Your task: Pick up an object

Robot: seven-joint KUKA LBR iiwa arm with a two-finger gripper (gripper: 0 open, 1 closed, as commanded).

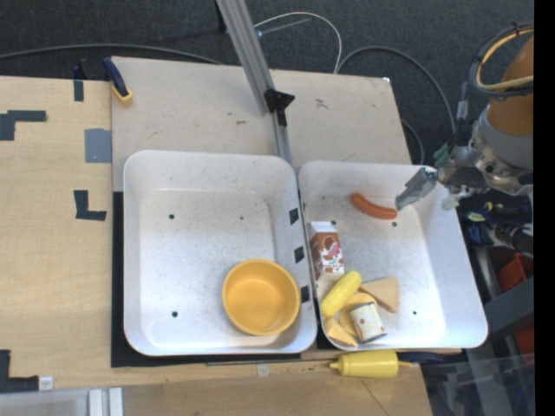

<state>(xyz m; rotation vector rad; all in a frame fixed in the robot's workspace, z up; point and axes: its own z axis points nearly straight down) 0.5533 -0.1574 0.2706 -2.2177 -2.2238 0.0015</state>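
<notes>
Gripper (417, 189) hangs over the right bin (451, 310), near its upper right rim; how it's set can't be told. Just beside it lies a toy sausage (373, 205). Lower down, a brown carton (327, 251), print unreadable, a corn cob (340, 294), a small can (368, 321). Yellow bowl (260, 296) sits in the left bin (147, 232).

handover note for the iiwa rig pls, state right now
Gripper: over the far right part of the right bin, beside the orange sausage; nothing visibly held.
Right bin also has: small carton, yellow corn-like piece, small can and tan wedge pieces, clustered near the front left.
Left bin: yellow bowl at its front right.
Yellow bottle lies on the bench in front of the right bin.
Done: no pick yet. Left: grasp and lift one object; the sausage looks closest.
</notes>
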